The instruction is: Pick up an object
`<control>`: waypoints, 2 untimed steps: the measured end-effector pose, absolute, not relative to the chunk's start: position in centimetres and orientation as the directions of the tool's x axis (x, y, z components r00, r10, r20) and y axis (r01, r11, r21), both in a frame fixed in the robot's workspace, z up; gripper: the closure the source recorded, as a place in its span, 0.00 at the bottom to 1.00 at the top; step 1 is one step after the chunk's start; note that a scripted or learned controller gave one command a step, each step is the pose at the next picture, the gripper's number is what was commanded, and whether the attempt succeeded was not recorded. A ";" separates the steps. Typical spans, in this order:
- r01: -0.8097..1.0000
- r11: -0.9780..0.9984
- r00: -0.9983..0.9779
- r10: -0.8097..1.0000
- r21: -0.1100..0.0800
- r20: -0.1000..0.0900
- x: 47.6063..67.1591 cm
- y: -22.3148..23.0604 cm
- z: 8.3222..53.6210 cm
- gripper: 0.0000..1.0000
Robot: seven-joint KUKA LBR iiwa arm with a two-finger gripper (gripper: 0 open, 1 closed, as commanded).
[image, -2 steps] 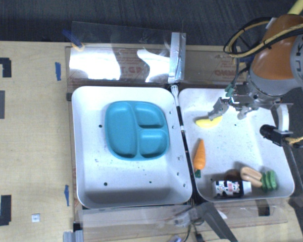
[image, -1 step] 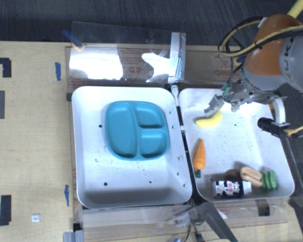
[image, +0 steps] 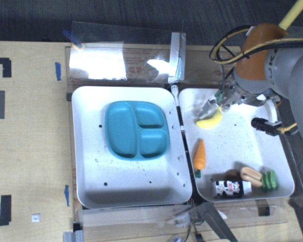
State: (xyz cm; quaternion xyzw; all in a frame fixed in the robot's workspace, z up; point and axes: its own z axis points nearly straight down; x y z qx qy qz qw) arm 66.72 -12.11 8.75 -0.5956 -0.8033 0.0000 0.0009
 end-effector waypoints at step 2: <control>0.975 0.220 -0.220 0.975 0.017 -0.003 67.1 -5.7 22.3 1.00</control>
